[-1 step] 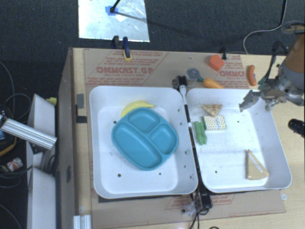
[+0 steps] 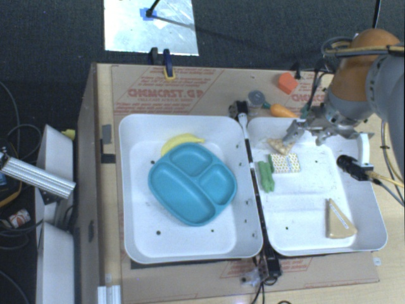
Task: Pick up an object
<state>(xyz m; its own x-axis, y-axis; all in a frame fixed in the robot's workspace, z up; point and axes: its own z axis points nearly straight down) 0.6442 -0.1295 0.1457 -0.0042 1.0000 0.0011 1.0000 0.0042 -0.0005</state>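
Tan wedge [image 2: 278, 146] just beside fingers [image 2: 292, 132] — apparently ungripped.

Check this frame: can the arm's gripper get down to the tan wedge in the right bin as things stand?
Probably yes. The tan wedge lies flat and alone near the front right corner of the right bin, with nothing on top of it. The gripper is at the bin's far side, above the beige piece.

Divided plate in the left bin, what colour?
Blue; the divided plate shows plainly in the camera view.
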